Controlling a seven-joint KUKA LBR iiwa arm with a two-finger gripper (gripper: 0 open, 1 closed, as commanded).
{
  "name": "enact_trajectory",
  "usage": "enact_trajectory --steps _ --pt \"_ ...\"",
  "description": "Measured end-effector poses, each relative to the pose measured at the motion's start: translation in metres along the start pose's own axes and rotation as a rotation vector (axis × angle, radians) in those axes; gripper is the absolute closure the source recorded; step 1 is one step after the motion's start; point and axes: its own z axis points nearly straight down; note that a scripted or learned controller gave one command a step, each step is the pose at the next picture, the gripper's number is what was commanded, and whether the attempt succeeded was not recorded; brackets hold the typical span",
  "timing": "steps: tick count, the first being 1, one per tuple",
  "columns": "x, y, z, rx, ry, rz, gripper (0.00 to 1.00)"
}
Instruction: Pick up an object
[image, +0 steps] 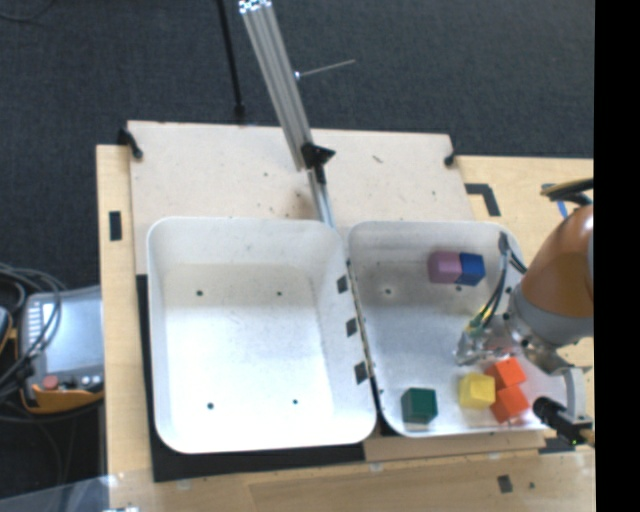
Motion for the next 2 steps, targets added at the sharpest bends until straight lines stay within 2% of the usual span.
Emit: enact_trajectory --steps 1,2 --pt "-0.002 0.001 -0.064 0.002 0.000 -0.013 1.00" --pt "-0.010 0.004 -0.110 0.003 0.000 -0.013 1.00"
